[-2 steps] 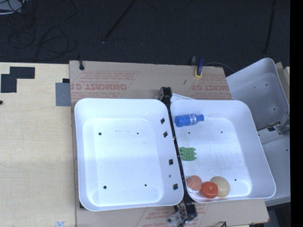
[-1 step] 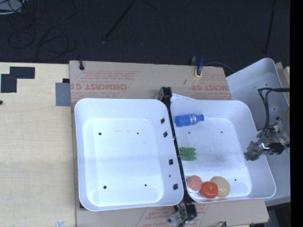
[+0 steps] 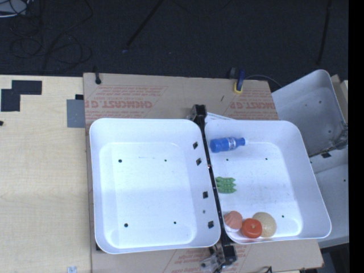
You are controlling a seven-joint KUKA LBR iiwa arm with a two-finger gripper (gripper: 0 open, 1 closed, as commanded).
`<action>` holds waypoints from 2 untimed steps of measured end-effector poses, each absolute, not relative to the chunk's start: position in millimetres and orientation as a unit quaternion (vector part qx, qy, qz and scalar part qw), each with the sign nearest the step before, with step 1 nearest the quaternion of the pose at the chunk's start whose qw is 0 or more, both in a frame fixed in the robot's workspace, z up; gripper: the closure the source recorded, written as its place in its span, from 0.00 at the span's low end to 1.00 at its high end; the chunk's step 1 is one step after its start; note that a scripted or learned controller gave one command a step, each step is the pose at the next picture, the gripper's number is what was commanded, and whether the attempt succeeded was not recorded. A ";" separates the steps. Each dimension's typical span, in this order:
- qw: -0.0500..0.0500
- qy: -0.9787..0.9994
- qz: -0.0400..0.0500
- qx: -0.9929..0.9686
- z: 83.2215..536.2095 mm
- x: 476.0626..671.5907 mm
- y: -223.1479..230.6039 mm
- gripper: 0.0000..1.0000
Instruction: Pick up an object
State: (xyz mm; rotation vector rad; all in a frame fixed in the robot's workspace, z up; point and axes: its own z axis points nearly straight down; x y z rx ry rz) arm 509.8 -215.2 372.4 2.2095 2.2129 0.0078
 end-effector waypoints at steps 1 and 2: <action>-0.004 0.707 -0.002 0.707 246.6 503.2 -212.5 1.00; 0.006 0.708 0.002 0.706 391.8 523.6 -214.0 1.00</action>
